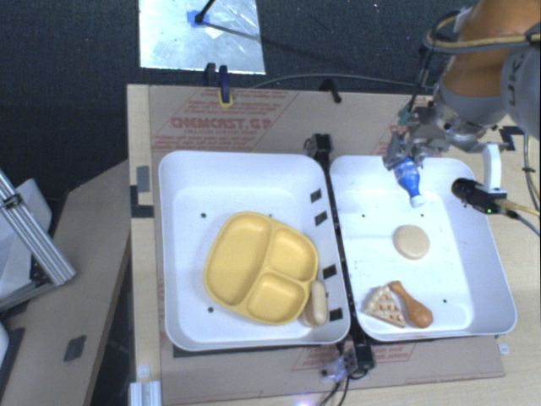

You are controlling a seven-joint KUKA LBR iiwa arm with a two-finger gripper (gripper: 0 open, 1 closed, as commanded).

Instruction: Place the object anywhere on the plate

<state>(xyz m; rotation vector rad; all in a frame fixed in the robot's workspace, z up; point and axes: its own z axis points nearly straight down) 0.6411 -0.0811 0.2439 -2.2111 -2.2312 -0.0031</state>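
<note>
Nearest, in the right bin (494, 260): a pie slice (382, 304) touching a drumstick (412, 304) at the near edge; a round biscuit (411, 242) lay mid-bin. Left bin (182, 227): a yellow divided plate (258, 267), with a small bread roll (317, 303) against its near-right corner. Far side of the right bin: the gripper (407, 163) was closed on a blue bottle (409, 180), which hung tilted above the bin floor, well apart from the plate.
</note>
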